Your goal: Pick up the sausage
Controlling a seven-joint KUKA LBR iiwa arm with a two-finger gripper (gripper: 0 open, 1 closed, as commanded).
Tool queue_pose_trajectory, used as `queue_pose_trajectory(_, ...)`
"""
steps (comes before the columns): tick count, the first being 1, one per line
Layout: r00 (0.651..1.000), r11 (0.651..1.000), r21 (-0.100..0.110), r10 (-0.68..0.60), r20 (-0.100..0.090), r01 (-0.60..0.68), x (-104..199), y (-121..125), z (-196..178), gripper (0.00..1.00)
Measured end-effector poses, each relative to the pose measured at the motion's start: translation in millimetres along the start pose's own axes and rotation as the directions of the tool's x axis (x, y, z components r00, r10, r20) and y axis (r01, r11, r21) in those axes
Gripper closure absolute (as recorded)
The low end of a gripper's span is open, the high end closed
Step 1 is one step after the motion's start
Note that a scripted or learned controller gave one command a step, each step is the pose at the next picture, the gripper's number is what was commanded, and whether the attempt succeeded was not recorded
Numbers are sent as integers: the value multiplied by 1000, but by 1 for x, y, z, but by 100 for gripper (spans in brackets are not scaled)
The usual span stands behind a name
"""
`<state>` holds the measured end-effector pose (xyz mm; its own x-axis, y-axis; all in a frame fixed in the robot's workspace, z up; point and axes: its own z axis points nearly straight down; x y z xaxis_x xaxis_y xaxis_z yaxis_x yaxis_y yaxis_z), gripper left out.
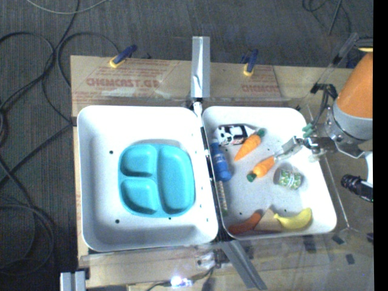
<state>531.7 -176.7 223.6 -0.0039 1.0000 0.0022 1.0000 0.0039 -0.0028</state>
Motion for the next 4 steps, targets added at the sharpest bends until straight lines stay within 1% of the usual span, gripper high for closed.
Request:
queue_pose_trajectory(1, 998, 998, -12, -59, 3, 59, 20, -44, 135, 0)
queue_pose_trajectory(2, 998, 998, -14, -59, 2, 59, 21, -43, 125, 100)
queue_pose_trajectory(3, 974, 974, 1, 226, 2, -226, 25, -24, 84, 100)
queue_pose_trajectory(4, 974, 974, 1, 226, 2, -226, 25, -24, 84, 0)
